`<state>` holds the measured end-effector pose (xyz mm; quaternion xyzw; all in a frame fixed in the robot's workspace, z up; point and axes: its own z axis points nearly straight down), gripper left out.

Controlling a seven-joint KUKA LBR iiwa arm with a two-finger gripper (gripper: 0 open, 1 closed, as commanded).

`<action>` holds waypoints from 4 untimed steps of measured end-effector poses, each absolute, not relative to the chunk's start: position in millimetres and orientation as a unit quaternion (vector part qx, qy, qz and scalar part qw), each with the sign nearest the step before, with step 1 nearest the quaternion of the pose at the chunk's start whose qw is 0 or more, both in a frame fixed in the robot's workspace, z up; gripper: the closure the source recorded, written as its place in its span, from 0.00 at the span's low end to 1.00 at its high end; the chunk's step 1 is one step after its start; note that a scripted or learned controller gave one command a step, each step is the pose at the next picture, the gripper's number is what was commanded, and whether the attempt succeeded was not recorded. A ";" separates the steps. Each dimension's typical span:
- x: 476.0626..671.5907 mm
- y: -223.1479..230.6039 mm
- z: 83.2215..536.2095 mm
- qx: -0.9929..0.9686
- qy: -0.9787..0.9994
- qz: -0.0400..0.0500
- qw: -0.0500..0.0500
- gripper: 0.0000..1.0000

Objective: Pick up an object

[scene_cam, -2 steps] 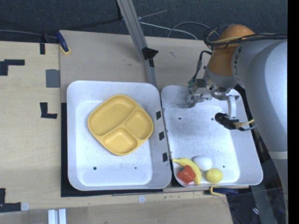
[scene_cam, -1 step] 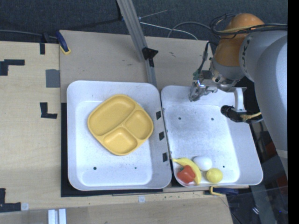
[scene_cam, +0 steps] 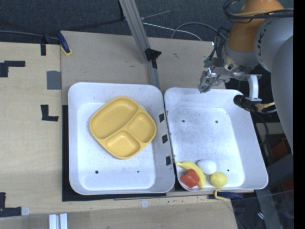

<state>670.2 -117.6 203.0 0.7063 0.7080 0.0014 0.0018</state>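
Gripper (scene_cam: 206, 86), finger state impossible to tell, poised at upper rim of right bin (scene_cam: 248, 142); small cluster, banana (scene_cam: 193, 168), white egg (scene_cam: 207, 166), yellow ball (scene_cam: 218, 179), red piece (scene_cam: 189, 177), far below at lower frame edge.

Even light — soft focus (grainy)

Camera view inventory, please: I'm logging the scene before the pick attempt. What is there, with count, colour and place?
Bins: two, white, side by side on the bench.
Divided plate: one, yellow, in the left bin.
Banana: one, yellow, near corner of the right bin.
Red item: one, beside the banana.
Egg-like ball: one, white, same corner.
Round ball: one, yellow, same corner.
Gripper: one, metallic, above the right bin's far rim.
Arm: one, grey with orange band, right.
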 end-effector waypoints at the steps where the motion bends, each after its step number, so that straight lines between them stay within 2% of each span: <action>1: 670.6 -116.9 216.8 0.707 0.708 0.000 0.000 1.00; 3: 621.4 -19.8 238.1 0.705 0.709 0.000 -0.001 1.00; 4: 597.9 22.8 225.9 0.705 0.709 -0.001 -0.002 1.00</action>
